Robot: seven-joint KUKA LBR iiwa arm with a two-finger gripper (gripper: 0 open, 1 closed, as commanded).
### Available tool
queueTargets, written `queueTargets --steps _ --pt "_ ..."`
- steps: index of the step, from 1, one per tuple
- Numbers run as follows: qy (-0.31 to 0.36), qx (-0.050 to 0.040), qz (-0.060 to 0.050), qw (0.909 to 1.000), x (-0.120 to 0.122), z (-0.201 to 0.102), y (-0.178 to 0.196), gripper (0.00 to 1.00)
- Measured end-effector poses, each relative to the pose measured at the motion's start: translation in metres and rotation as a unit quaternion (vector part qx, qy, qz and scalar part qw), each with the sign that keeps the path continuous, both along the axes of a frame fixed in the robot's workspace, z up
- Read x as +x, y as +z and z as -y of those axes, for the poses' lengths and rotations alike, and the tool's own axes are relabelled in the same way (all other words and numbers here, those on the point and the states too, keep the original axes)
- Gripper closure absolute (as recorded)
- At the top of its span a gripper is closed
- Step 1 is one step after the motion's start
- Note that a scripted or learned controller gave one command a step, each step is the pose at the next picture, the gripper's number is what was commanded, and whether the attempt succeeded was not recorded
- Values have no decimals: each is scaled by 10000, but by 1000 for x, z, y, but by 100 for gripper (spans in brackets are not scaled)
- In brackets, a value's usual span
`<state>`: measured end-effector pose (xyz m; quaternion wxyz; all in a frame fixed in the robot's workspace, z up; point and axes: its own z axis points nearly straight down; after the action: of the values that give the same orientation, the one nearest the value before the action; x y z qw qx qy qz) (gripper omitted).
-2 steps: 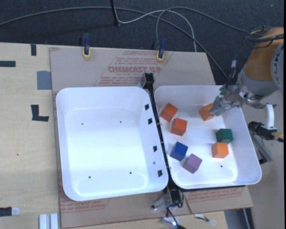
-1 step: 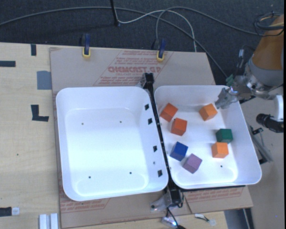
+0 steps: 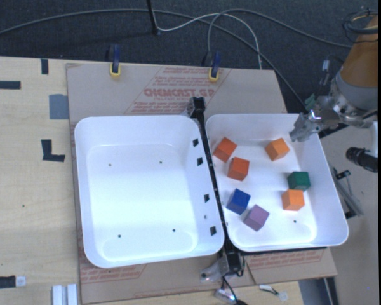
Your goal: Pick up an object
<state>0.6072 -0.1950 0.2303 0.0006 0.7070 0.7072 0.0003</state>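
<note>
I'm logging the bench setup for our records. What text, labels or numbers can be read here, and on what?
"CHEMCAST G.P.", red print on the cardboard sheet beneath the bins, upside-down repeats along its edges; the last letters are partly hidden.
Fainter red lines around it: too blurred to read.
Cubes, bins, arm: no legible markings.

Seven blocks (image 3: 239, 168) lie in the right bin (image 3: 330, 234), beside the left bin (image 3: 89, 132).
</note>
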Motion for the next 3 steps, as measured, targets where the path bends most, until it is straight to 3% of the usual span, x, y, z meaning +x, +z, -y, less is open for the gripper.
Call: queueTargets --steps 3 --pt "22 7 -5 10000 -15 -151 0 100"
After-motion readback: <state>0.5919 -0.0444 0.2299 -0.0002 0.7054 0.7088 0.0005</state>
